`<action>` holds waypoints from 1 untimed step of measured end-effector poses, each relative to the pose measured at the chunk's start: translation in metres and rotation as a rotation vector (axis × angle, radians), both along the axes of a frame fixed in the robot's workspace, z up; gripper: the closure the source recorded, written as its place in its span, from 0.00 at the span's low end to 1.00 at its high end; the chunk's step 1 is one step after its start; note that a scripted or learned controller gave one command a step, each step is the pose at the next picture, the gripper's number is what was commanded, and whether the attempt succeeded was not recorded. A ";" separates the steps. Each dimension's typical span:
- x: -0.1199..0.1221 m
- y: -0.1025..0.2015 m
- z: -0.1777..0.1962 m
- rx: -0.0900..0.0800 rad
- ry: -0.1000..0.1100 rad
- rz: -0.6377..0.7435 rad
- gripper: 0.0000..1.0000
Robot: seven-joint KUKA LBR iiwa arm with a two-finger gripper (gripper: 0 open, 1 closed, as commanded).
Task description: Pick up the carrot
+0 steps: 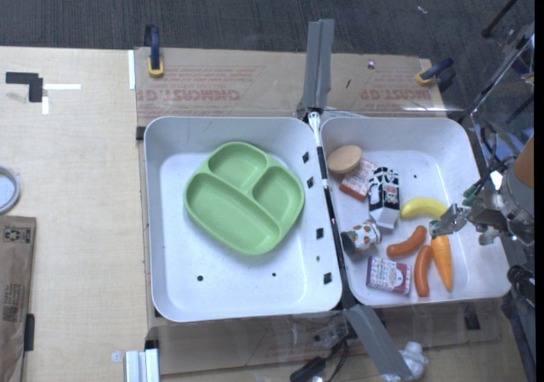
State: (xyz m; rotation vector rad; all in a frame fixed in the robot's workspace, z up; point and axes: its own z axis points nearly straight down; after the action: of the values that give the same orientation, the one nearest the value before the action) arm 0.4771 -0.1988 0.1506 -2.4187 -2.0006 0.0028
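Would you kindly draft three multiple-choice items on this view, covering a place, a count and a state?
1. Which bin holds the carrot?
A. the left bin
B. the right bin
C. neither bin

2. How many compartments has the green plate?
A. two
B. three
C. five

3. How does the banana stand to the gripper?
A. lying in the bin beside it
B. lifted between its fingers
C. resting on the plate

Answers: 1 B, the carrot lies among the toys in the right bin; 2 B, ridges divide it in three; 3 A, it lies flat left of the gripper.
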 end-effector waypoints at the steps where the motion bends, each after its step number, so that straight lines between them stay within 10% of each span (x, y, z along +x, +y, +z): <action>1: 0.000 -0.002 -0.061 0.006 0.002 0.008 0.00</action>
State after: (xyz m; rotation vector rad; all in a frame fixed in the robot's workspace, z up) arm 0.4773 -0.2011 0.0900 -2.4063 -2.0062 -0.0007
